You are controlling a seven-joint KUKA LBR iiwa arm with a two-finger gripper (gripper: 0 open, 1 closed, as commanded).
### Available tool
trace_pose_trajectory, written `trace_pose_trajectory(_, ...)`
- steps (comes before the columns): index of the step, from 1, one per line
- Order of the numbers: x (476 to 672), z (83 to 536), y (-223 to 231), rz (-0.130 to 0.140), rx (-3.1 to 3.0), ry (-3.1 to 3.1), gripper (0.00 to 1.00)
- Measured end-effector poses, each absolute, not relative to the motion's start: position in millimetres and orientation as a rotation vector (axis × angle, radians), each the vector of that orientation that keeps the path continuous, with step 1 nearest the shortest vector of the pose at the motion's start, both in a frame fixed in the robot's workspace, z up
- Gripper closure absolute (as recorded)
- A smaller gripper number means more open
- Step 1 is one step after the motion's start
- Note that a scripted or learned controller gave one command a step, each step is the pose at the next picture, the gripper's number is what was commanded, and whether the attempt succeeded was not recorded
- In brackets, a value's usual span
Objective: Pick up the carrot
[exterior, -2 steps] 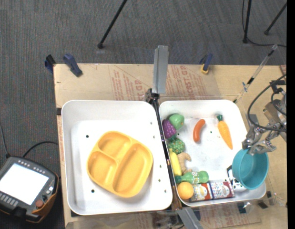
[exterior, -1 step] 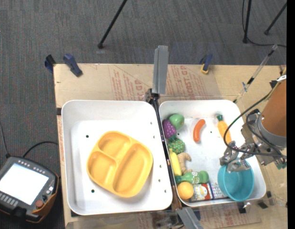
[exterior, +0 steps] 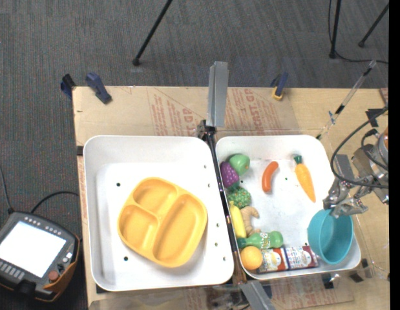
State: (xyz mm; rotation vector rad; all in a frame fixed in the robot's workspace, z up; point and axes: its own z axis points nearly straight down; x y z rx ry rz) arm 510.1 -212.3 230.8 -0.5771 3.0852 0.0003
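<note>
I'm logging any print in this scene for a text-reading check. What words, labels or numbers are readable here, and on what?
Cardboard sheet under the bins: red printed lettering, upside down, seems to read "ULTRA BD"; not certain.
Food packet in the right bin: colourful label, too small to read.
Handheld pendant at lower left: screen glares white, nothing legible.
Carrot, yellow divided plate, teal cup: no text.

orange carrot (exterior: pixel 305 178) with a green top — up and left of the gripper (exterior: pixel 342 203). teal bowl (exterior: pixel 331 236) just below it. red-orange chilli (exterior: pixel 269 175), purple grapes (exterior: pixel 228 173) and yellow tray (exterior: pixel 163 220) further left — both bins (exterior: pixel 99 154) white.
</note>
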Motion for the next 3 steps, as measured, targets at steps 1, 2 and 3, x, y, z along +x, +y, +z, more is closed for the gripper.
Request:
trace_pose_trajectory(1, 547.8, 203, -140, 0.008, -0.464, 3.110, 1.00)
trace_pose_trajectory(2, 541.0, 169, -193, 0.003, -0.049, 3.140, 1.00)
trace_pose_trajectory(3, 541.0, 169, -192, 0.002, -0.051, 3.140, 0.00)
